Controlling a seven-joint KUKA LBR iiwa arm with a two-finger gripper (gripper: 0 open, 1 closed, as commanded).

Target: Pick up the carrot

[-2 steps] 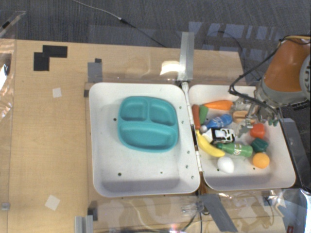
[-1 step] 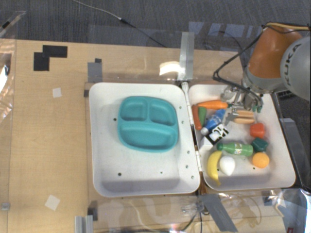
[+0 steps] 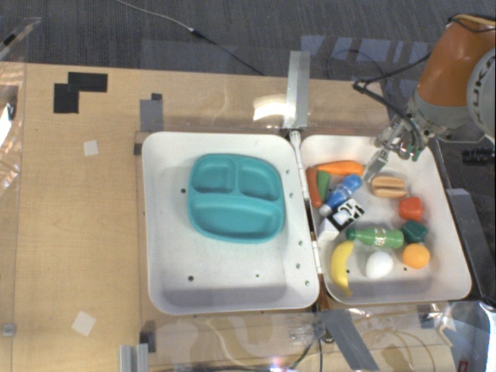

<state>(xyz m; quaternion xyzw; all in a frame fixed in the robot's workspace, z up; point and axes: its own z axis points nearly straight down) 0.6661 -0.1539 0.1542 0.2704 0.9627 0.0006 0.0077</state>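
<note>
The carrot (image 3: 339,167) is orange and tapered. It lies flat near the back left of the right bin (image 3: 449,281), pointing left-right. My gripper (image 3: 393,163) hangs over the back of that bin, to the right of the carrot and just above a hot dog (image 3: 387,185). It is open, with nothing between its fingers. One finger (image 3: 377,163) slants down toward the carrot's right end and stops a little short of it.
Around the carrot lie a red-orange stick (image 3: 312,186), a green piece (image 3: 323,183), a blue bottle (image 3: 342,194) and a black-and-white tag (image 3: 346,212). Further forward are a green bottle (image 3: 377,237), banana (image 3: 341,264), egg (image 3: 379,265) and orange (image 3: 416,256). A teal tray (image 3: 235,198) sits in the left bin (image 3: 167,285).
</note>
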